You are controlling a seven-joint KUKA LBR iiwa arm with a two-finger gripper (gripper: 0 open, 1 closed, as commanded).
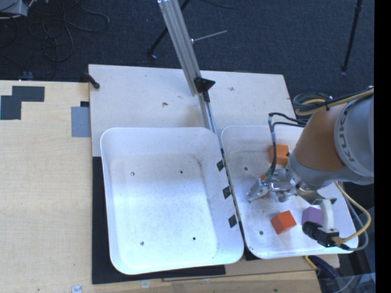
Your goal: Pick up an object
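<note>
My gripper [261,190] hangs low over the middle of the right bin [244,151], its metal fingers pointing left, and nothing shows between them. An orange-red block [283,221] lies on the bin floor just below and right of the gripper. A purple block [312,215] rests further right, near the bin's right side. Another orange block [280,154] sits higher in the bin, partly behind the arm's wrist.
The left bin [160,197] lies beside the right one, with black clips along the shared edge. A slanted aluminium rail [186,57] rises behind the bins. Cables and a black connector [324,234] trail at the right bin's lower right corner.
</note>
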